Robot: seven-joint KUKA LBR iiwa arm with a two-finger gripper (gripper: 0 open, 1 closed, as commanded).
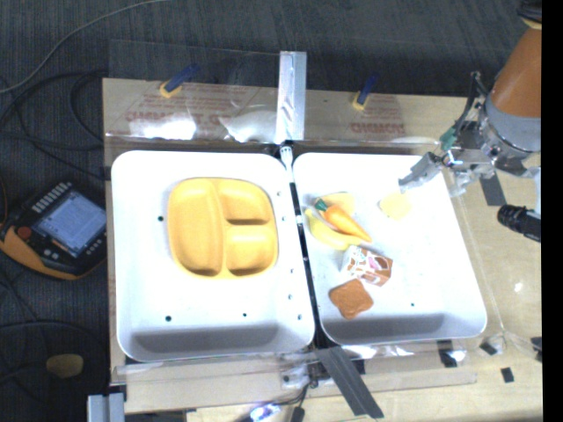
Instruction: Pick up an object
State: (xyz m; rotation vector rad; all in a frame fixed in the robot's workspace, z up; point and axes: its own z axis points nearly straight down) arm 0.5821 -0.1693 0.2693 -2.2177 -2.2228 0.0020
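The right bin [440, 297] holds several small objects. An orange carrot [343, 221] lies on a yellow piece [327, 229] near the bin's left wall. A pale yellow disc [395, 206] rests toward the back. A white and brown carton [368, 265] and a brown flat piece [351, 299] sit nearer the front. My gripper [424, 174] hangs over the bin's back right corner, just right of and above the pale disc, with nothing seen in it. The arm's orange band [521, 64] shows at the upper right.
The left bin [141, 315] holds a yellow divided plate [223, 227]. A metal divider post [291, 95] stands at the back between the bins. Clear plastic sheeting [202, 117] lies behind them. A handheld controller [57, 227] sits on the floor at left.
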